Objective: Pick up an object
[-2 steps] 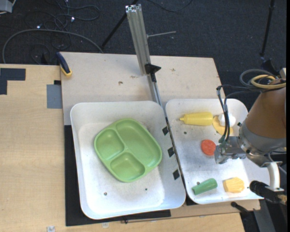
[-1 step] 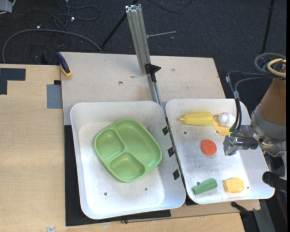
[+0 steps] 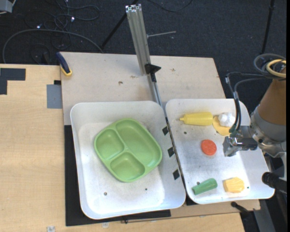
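- While the gripper [image 3: 230, 146] is hovering near the right bin's [image 3: 251, 175] right edge, nothing is lifted yet.
- Its claw state is unclear.
- Red disc [image 3: 209, 147] is lying mid-bin, just beside it.

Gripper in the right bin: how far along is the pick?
Done: the gripper is down in the right bin, next to the red disc and just below the yellow piece. In hand: nothing seen between its fingers. Left: grasp and lift; the disc, green block and yellow block all lie on the bin floor. The green tray sits in the left bin.
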You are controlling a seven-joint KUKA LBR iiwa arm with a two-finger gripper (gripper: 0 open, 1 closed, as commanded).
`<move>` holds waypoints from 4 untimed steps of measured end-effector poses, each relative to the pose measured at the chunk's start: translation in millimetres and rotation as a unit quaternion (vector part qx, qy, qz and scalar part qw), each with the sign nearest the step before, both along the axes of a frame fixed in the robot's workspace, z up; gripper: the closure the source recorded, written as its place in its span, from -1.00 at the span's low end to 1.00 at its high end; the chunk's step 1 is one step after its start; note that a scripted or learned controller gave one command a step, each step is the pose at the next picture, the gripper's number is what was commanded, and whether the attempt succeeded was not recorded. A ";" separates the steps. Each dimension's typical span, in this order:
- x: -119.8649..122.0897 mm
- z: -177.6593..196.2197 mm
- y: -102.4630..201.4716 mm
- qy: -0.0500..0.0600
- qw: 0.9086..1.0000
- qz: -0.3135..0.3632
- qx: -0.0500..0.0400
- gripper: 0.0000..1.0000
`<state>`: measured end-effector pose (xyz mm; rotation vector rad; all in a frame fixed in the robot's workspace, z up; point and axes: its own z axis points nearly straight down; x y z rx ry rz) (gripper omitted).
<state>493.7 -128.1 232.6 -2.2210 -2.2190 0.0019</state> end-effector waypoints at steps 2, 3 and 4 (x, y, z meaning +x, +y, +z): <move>-3.6 2.5 99.0 0.000 1.000 0.003 0.001 1.00; -3.8 -11.2 152.9 0.002 1.000 0.003 0.001 1.00; 7.2 -15.7 205.9 0.001 1.000 0.003 0.000 1.00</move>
